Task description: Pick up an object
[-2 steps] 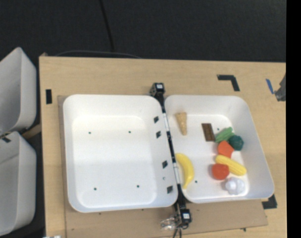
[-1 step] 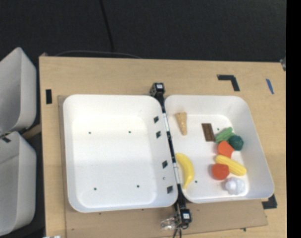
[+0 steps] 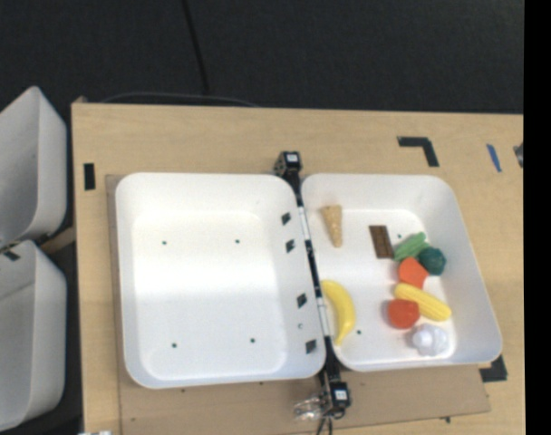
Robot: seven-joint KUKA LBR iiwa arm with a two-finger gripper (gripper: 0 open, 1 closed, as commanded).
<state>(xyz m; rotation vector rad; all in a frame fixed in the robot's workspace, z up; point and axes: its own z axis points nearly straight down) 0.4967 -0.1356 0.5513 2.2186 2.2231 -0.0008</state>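
Two shallow white plastic bins sit side by side on the tan wooden bench point(image 3: 194, 134), their inner rims touching along a clipped seam. The left bin point(image 3: 203, 279) offers bare floor out to every wall.

The right bin point(image 3: 366, 198) holds all nine things I might pick. Its floor lies bare from 10 to 1 o'clock. One tan cone point(image 3: 333, 225) lies alone near 10 o'clock, one yellow plastic banana point(image 3: 341, 308) lies against the seam wall at 8 o'clock, and one flat brown block point(image 3: 381, 241) is near the centre. From 3 to 5 o'clock six crowd together: one light green pod point(image 3: 409, 246), one dark green ball point(image 3: 431, 260), one orange lump point(image 3: 412, 274), one long yellow piece point(image 3: 423, 303), one red round piece point(image 3: 403, 314) and one white ball point(image 3: 427, 340) close to the wall.

Whether my pincer is apart or together I cannot tell.
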